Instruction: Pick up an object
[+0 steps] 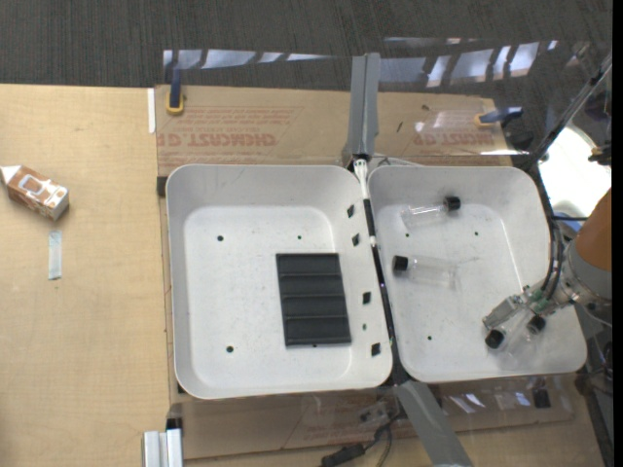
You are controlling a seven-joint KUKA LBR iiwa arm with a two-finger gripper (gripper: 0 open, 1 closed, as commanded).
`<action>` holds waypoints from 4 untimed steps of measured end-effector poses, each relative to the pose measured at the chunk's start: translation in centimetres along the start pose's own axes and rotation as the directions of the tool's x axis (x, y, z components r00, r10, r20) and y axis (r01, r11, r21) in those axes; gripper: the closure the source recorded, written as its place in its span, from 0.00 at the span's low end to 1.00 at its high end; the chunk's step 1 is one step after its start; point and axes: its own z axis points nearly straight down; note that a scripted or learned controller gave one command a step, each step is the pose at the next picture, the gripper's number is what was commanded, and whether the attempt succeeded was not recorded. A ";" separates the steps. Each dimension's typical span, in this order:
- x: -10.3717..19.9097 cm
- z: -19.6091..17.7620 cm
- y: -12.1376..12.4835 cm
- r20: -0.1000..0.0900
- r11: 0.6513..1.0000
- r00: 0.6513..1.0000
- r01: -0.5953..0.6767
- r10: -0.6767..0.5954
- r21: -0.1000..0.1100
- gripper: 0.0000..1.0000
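In the camera view, your gripper [514,325] sat low in the right bin [531,188], fingers apart and holding nothing. Two clear tubes with black caps [425,265] lay near. You needed to line up over one, then squeeze slowly

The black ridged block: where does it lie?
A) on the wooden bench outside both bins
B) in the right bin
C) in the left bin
C: the black ridged block lies flat on the floor of the left bin, apart from the gripper over the right bin.
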 end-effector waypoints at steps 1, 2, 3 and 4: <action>-0.1 -1.0 0.2 0.003 1.000 1.000 -0.002 0.002 -0.005 1.00; 7.6 -10.8 4.0 0.007 1.000 1.000 0.006 -0.006 0.001 1.00; 12.8 -12.9 10.2 0.007 0.982 0.982 0.187 -0.187 0.002 1.00; 16.0 -12.9 15.3 0.007 0.963 0.963 0.269 -0.269 0.003 1.00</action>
